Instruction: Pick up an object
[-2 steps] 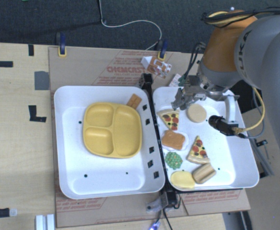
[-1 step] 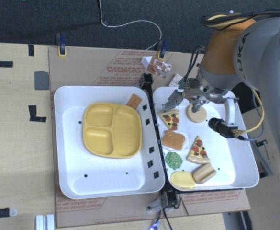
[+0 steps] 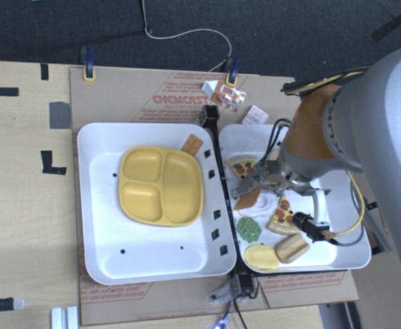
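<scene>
The right bin [image 3: 347,252] holds several toy foods. A pizza slice [image 3: 242,167] lies near the bin's far left. Below it come a brown sausage-like piece [image 3: 248,199], a green round piece [image 3: 249,229] and a second pizza slice [image 3: 282,219]. At the front edge sit a tan bread roll [image 3: 291,247] and a yellow piece [image 3: 260,256]. My gripper [image 3: 260,181] hangs low over the left part of this bin, between the first pizza slice and the brown piece, close above them. Nothing can be made out in its grasp.
The left bin [image 3: 97,184] carries a yellow divided plate [image 3: 162,186] and a small brown block [image 3: 192,144] by its far right corner. The grey arm with its orange band [image 3: 317,122] covers the right bin's far side. Paper tags [image 3: 224,94] lie behind the bins.
</scene>
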`<action>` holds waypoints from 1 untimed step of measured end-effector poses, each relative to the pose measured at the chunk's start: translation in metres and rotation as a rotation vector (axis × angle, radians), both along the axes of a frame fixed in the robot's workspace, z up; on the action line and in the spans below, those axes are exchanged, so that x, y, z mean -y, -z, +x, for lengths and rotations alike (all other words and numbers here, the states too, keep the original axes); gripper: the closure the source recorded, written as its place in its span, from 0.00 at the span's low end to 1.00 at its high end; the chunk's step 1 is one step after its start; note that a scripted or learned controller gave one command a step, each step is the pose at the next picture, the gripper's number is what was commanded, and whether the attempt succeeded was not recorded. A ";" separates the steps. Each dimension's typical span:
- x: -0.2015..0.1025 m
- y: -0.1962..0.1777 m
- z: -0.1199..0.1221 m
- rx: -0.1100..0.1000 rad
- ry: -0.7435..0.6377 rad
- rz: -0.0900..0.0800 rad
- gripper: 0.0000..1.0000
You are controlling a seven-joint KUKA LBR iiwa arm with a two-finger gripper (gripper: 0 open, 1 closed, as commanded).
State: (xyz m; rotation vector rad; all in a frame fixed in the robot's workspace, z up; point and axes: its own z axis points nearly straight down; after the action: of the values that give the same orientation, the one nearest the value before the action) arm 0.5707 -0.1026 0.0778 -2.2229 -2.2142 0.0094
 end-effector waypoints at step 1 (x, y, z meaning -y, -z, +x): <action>-0.002 -0.017 0.003 0.006 -0.004 0.000 1.00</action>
State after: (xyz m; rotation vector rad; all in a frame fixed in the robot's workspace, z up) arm 0.5737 -0.1001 0.0946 -2.2214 -2.2216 0.0020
